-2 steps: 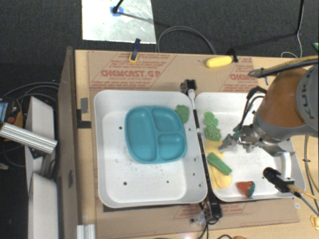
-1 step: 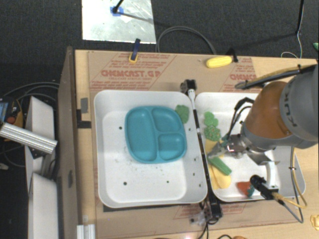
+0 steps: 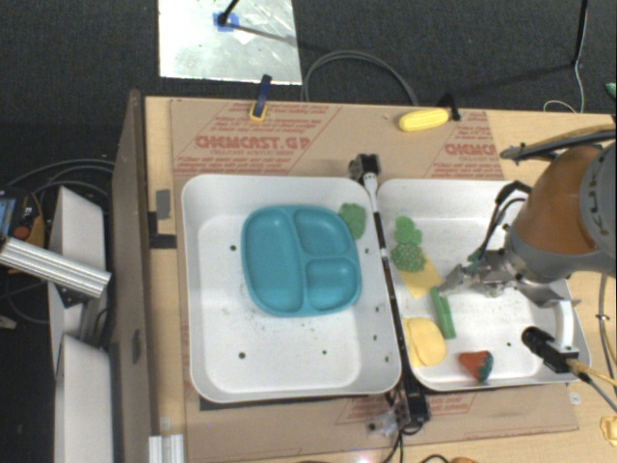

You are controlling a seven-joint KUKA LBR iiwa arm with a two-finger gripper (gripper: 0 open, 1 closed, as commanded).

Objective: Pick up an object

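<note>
At the near edge of the right bin (image 3: 501,379), a small red object with a green end (image 3: 474,363) is seen, and just to its left a pale yellow rounded piece (image 3: 425,341) lies against the divider between the bins. A green stick-shaped piece (image 3: 442,313) is laid just above the yellow piece, pointing up toward a flat yellow piece (image 3: 420,279). The gripper (image 3: 463,278) is found low over the middle of the right bin, near the upper end of the green stick; whether it is parted or closed cannot be told, and nothing is seen held in it. The grey arm with its orange band (image 3: 564,210) is extended in from the right. Farther back in the right bin, two bumpy green pieces (image 3: 407,244) are placed one behind the other. In the left bin (image 3: 217,360), a blue divided plate (image 3: 300,259) is set, with another green piece (image 3: 354,219) touching its far right corner. Beyond the bins, a yellow object (image 3: 422,119) rests on the cardboard sheet (image 3: 289,138).
</note>
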